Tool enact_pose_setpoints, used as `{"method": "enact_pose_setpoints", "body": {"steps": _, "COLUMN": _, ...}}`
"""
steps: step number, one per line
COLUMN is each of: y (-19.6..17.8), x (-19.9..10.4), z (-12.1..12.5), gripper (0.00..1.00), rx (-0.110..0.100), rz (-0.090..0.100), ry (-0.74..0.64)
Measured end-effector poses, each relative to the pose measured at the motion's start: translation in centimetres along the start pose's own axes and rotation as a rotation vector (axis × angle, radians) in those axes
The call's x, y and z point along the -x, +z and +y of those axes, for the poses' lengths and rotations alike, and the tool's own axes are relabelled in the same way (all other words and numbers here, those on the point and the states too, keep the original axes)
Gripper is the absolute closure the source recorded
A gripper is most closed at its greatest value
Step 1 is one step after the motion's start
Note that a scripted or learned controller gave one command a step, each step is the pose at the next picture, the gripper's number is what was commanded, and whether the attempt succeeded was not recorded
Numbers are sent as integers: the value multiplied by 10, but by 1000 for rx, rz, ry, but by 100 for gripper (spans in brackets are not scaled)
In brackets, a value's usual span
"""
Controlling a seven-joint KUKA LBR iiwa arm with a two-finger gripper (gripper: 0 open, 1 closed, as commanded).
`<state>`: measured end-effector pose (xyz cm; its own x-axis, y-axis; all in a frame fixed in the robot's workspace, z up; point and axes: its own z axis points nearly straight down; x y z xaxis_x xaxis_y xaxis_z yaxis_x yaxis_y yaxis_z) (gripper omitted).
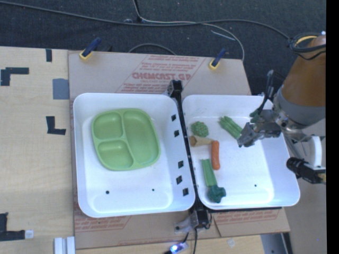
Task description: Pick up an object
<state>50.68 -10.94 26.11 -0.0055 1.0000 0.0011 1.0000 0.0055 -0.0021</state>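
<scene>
The right bin holds several toy vegetables: a green broccoli head with a tan stem, an orange carrot, pale green celery sticks, and a long green stalk with a dark green leafy end. My gripper hangs over the right half of this bin, just right of the celery sticks and right of the carrot. I see nothing between its dark fingertips.
The left bin holds a green divided plate. A black divider with clips runs between the bins. Blue and yellow clamps hold the cardboard base at the back. Cables lie on the dark floor behind.
</scene>
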Motion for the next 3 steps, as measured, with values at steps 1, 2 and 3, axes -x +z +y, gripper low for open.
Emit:
{"method": "enact_pose_setpoints", "body": {"steps": 1, "y": 18, "x": -54, "z": -1, "gripper": 100, "rx": -2, "rz": 0, "ry": -1}}
{"method": "enact_pose_setpoints", "body": {"steps": 2, "y": 28, "x": -112, "z": -10, "gripper": 100, "rx": -2, "rz": 0, "ry": -1}}
{"method": "enact_pose_setpoints", "body": {"steps": 3, "y": 40, "x": -159, "z": -7, "gripper": 100, "rx": -2, "rz": -1, "ry": 0}}
